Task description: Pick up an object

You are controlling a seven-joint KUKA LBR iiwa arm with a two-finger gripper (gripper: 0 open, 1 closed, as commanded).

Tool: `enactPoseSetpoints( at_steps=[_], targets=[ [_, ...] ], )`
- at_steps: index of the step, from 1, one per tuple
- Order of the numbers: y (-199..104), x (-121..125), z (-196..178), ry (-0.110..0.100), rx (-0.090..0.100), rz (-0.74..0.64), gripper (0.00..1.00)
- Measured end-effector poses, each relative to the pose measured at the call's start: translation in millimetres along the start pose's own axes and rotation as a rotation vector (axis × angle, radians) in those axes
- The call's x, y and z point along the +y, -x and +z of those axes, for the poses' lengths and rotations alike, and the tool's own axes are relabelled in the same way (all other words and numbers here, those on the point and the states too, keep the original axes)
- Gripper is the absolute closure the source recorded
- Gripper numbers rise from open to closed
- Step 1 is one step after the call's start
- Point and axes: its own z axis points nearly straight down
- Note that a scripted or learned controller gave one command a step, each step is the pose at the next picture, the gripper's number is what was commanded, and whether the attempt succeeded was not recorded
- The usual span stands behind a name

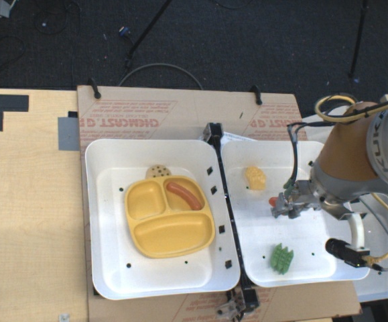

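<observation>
Zero picked so far. Candidates lie loose in the right bin (247, 274): yellow lump (254, 177) up-left of the end effector (282, 206), green toy (281, 258) just below it. End effector state: cannot tell. Grasp and lift remain.

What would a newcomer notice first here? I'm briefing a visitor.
The yellow plastic divided tray in the left white bin, with a red sausage in its upper right compartment. Next, the grey and orange arm's gripper low over the right white bin, between a pale yellow lump and a green spiky toy.
</observation>
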Motion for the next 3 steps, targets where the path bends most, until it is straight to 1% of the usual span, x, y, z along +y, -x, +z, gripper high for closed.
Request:
enactPoseSetpoints(
  at_steps=[1,2,3],
  targets=[
    [5.1,4.2,-61.9,0.002,-0.001,0.000,1.00],
    [6.7,1.3,-104.8,0.001,-0.001,0.000,1.00],
    [-45.6,7.4,-110.8,-0.002,0.001,-0.004,1.00]
  ],
)
